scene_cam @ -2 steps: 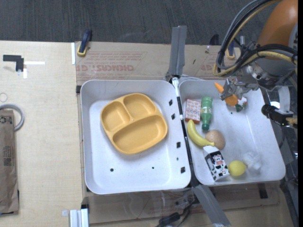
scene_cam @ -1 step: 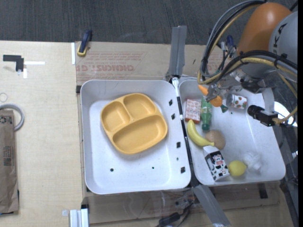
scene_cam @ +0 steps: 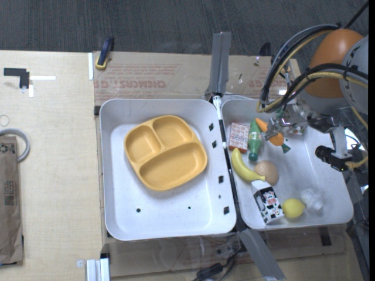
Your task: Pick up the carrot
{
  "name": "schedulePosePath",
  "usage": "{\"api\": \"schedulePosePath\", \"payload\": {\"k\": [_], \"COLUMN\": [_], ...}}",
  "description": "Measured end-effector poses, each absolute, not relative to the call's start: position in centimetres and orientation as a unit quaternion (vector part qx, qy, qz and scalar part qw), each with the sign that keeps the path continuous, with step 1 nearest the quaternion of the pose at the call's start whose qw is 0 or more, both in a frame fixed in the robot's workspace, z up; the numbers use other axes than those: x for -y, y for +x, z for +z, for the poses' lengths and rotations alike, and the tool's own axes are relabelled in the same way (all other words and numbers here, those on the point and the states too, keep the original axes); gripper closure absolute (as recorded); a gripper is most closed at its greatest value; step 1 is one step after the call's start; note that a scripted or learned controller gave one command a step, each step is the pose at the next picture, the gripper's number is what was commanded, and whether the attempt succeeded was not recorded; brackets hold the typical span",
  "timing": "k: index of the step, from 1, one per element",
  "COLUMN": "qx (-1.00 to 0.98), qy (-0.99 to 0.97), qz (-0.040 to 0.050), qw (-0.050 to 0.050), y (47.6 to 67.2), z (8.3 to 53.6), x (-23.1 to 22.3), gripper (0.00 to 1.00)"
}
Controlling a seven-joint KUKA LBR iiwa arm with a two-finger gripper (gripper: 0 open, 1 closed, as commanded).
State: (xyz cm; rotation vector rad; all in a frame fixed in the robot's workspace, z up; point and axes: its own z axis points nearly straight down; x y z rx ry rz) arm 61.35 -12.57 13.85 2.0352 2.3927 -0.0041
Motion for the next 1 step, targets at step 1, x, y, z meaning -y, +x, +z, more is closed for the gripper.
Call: {"api": "schedulePosePath", "payload": {"k": [1], "qx": [-0.834], "qy": [0.551], "qz": [-0.0004], "qw": [0.002], "y": [65.21], "z": [15.28], "x": [11.91], "gripper": [1.0]}}
